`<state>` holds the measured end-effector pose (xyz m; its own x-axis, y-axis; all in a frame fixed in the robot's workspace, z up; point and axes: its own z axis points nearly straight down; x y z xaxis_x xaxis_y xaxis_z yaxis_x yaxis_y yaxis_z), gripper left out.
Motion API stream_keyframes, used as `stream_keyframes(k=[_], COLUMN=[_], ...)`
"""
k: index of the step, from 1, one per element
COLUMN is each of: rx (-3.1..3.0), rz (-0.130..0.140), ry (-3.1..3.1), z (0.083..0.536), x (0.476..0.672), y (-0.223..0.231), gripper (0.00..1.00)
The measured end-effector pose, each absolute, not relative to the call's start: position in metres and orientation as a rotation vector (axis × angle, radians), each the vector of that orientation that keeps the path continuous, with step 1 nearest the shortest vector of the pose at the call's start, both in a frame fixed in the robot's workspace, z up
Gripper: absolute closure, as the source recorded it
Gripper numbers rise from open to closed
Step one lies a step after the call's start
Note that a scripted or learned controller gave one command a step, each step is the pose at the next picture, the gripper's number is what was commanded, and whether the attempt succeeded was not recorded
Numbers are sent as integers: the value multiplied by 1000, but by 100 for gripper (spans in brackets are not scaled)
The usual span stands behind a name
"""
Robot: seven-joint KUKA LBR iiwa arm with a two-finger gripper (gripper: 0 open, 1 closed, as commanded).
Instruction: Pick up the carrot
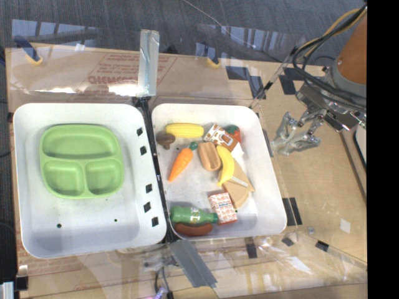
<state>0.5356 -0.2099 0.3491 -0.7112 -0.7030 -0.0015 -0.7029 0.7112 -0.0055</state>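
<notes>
In the camera view, the carrot (181,162) is seen lying in the right bin (267,167) near its left wall, just beside a mushroom (165,140). The tool (292,139) is held over the desk (324,185) beyond the bin's right edge, fingers spread, with nothing gripped.

Left bin (25,185) holds a sectioned tray (81,161). Right bin (265,167) holds the carrot (181,162) near its left wall, a corn cob (184,130) behind it, a banana (225,165) to its right, and a bottle (193,215) at the front. The gripper (298,136) sits outside, right of the right bin.
</notes>
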Motion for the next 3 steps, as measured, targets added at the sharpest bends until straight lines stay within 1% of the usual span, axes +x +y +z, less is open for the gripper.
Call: stream_keyframes(k=[1,2,3], rx=[-1197,-1314,-1546], rz=[-11,-3,-4], ry=[2898,2849,2730], z=[360,374,411], x=[537,584,646], y=[-209,-179,-208], gripper=[100,100,100])
